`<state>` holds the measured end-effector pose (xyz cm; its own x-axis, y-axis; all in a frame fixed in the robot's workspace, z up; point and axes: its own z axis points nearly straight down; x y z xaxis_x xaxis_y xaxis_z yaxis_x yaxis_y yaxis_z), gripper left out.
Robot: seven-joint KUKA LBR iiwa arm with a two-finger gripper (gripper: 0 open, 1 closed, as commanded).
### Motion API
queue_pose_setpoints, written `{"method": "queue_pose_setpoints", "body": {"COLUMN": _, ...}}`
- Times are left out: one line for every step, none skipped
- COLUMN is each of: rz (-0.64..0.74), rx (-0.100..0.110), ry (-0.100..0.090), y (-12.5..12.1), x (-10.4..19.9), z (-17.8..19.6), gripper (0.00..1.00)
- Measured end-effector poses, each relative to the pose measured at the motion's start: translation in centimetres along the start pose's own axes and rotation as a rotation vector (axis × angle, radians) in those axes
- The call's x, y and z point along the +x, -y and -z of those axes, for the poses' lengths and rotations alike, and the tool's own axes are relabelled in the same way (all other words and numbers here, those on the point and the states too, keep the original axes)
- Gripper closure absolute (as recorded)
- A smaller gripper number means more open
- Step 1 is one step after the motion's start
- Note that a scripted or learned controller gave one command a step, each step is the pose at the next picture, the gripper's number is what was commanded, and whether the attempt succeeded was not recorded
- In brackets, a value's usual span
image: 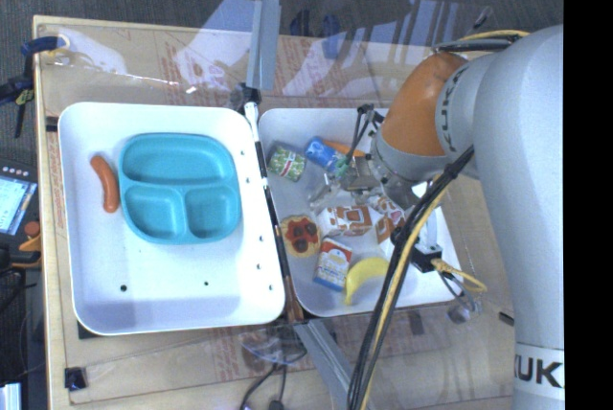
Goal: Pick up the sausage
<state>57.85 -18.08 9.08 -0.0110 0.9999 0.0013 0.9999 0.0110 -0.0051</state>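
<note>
Well apart, sausage left bin, pincer right

A blue tray lies in the left bin. At lower centre of the frame, a banana and carton lie in the right bin.

robotics lab, kuka arm, two white bins on a test bench

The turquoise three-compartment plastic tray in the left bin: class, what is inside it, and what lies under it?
The turquoise three-compartment plastic tray holds nothing visible in its compartments. It rests on the white left bin; the bin floor beneath it is covered.
</note>
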Motion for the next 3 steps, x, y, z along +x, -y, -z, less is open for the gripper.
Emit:
{"method": "queue_pose_setpoints", "body": {"rz": 0.042, "rx": 0.001, "ry": 0.001, "y": 2.2, "x": 6.2, "z": -0.1, "gripper": 0.00}}
{"method": "queue_pose_setpoints", "body": {"rz": 0.039, "rx": 0.002, "ry": 0.000, "y": 4.0, "x": 5.5, "z": -0.1, "gripper": 0.00}}
{"method": "queue_pose_setpoints", "body": {"rz": 0.043, "rx": 0.004, "ry": 0.000, "y": 4.1, "x": 5.5, "z": 0.8, "gripper": 1.00}}
